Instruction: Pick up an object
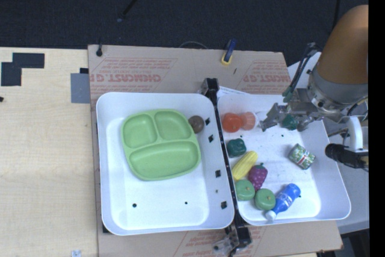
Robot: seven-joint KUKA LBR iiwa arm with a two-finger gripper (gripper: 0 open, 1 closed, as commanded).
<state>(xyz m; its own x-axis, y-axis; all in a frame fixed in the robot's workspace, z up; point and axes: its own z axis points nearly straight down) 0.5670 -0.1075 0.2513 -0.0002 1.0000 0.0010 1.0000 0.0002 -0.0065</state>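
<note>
While end effector (287, 119) hovers, clamp state unclear, orange object (233, 123) lies just left.

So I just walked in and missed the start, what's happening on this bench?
A robot arm reaches in from the right over the right bin, its gripper hovering near an orange object. Nothing is visibly held yet. Small toys lie in that bin, among them a yellow corn and a blue bottle. The left bin holds a green divided plate.
</note>
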